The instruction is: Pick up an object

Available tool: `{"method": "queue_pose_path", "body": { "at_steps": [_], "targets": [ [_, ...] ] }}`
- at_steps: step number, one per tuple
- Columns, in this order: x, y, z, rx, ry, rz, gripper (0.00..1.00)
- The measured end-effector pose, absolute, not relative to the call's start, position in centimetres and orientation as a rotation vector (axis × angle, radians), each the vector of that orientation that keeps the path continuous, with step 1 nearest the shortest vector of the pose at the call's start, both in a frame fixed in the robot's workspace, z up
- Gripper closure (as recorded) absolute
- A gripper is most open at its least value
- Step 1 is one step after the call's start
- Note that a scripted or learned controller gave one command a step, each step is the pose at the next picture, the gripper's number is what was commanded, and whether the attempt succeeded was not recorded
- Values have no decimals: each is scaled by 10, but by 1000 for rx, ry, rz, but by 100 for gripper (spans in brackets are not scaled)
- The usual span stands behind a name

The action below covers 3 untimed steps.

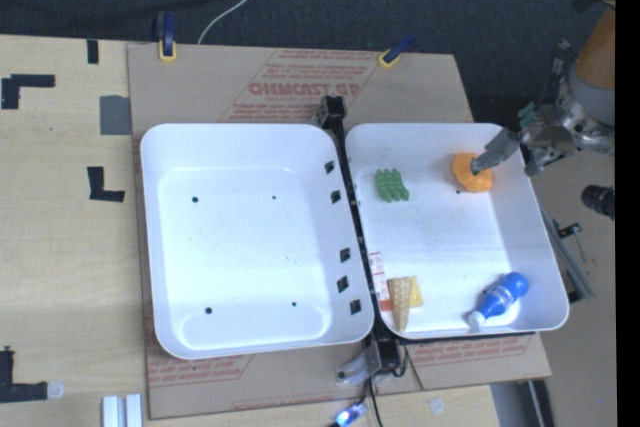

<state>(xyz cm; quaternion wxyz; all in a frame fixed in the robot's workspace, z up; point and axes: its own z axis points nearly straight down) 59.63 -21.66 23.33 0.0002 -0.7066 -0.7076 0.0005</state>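
Touching the orange object (472, 172) — fingers (493, 155) at its upper right.

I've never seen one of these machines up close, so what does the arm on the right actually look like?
The arm has an orange band, with grey metal below it toward the wrist. Its gripper is a compact cluster of grey and dark parts that narrows to slim grey jaws. Finer details such as cables or markings are too blurred to tell.
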Motion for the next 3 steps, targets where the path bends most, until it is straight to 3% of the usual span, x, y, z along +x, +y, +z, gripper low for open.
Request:
{"method": "queue_pose_path", "body": {
  "at_steps": [1,2,3],
  "targets": [
    [644,-203,79,-2221,-2225,14,0],
    [645,-201,96,-2220,-2226,6,100],
    [671,-114,171,-2213,-2235,-9,100]
  ]
}}
